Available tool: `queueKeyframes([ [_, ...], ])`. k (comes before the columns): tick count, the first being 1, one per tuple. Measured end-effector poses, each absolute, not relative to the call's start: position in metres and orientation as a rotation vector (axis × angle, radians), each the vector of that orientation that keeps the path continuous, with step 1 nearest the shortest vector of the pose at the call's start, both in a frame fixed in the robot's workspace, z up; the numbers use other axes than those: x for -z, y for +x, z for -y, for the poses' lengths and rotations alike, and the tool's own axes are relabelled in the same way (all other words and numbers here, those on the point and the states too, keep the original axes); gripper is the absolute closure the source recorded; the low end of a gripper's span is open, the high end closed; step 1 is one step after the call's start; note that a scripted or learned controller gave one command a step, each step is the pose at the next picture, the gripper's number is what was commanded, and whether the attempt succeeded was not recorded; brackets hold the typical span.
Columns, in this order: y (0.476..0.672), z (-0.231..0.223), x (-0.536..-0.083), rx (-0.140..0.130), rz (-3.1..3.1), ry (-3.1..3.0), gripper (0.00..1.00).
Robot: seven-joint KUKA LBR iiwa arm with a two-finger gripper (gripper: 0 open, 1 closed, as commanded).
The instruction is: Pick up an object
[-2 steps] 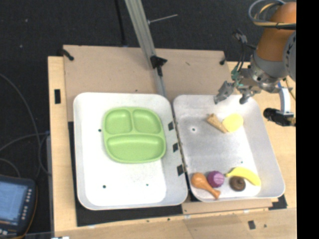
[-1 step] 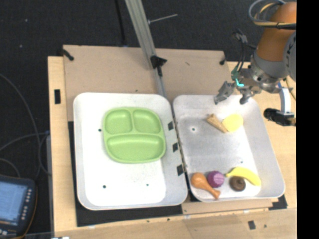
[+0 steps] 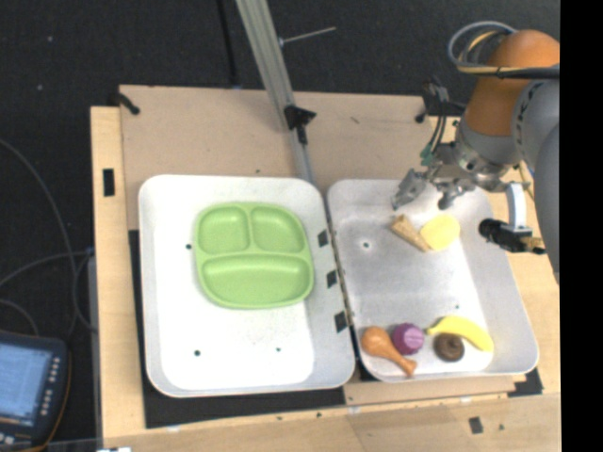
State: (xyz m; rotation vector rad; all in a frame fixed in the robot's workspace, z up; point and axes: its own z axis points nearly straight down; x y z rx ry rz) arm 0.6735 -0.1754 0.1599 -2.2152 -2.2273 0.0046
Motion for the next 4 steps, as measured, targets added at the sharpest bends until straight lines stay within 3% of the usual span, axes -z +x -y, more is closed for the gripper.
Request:
queueKeyframes([
  [1, 0.673, 0.176, -0.107, -0.006, 2.228, -2.213, 0.00],
  [2, 0.675, 0.177, -0.123, -0.002, 2.238, -2.215, 1.00],
  [4, 0.678, 0.183, -0.245, 0.005, 2.233, -2.220, 1.00],
])
